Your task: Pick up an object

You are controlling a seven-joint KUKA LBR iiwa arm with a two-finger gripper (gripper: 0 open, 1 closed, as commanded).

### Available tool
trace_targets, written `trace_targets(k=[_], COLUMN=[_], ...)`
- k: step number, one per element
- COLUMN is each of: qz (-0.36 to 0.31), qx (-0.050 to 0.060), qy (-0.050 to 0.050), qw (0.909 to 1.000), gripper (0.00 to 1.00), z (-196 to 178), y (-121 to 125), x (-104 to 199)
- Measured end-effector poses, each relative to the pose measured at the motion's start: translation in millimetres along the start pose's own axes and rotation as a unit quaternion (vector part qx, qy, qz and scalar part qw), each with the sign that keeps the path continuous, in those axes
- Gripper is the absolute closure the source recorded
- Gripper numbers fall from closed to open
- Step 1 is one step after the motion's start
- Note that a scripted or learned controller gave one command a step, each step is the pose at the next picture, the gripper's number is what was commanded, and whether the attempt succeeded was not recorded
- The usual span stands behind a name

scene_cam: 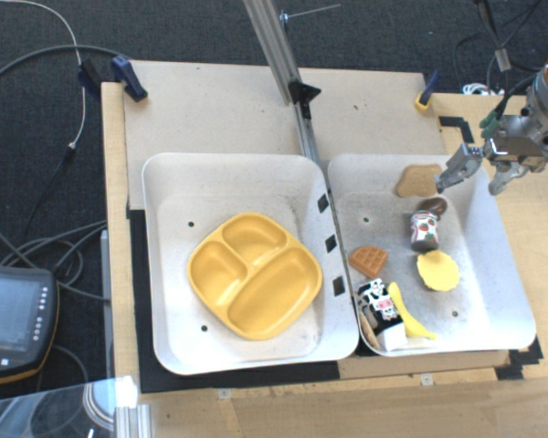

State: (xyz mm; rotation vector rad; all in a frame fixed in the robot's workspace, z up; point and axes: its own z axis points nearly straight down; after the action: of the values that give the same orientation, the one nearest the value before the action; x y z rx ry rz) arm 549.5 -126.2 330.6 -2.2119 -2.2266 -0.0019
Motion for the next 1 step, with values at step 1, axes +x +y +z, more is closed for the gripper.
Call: trace_targets(k=[1], qz=[0.002], qx=[-0.007], qy=[-0.004], qw=[1.0], gripper=[0.0], z=[-131.5], y=[40.7], x=[-28.0])
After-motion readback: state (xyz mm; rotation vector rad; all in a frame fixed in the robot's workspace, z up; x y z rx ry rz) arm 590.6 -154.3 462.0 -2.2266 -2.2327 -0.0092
